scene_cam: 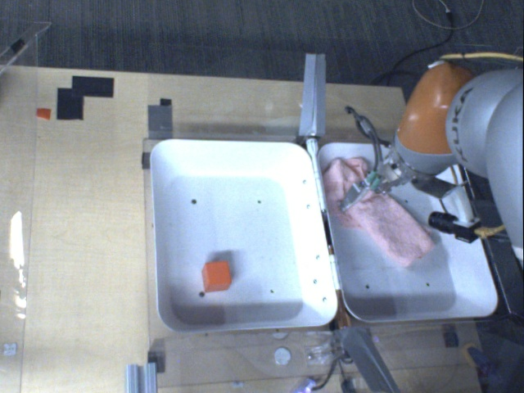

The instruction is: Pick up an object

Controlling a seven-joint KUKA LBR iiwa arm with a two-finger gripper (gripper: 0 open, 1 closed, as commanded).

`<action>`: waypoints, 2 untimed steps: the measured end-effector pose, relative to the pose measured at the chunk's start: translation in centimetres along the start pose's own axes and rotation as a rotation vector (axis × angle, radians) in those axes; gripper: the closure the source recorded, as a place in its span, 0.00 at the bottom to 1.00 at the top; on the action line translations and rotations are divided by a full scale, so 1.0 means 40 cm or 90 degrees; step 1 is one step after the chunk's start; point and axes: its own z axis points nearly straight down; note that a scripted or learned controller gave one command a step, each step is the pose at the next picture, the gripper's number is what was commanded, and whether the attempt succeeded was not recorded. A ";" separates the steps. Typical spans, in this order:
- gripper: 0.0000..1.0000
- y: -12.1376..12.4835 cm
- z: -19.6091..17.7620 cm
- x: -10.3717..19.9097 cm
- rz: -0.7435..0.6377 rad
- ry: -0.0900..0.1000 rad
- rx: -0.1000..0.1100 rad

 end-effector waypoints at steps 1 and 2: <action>1.00 0.009 -0.034 0.000 -0.004 -0.003 -0.005; 0.00 0.009 -0.034 0.000 -0.004 -0.003 -0.005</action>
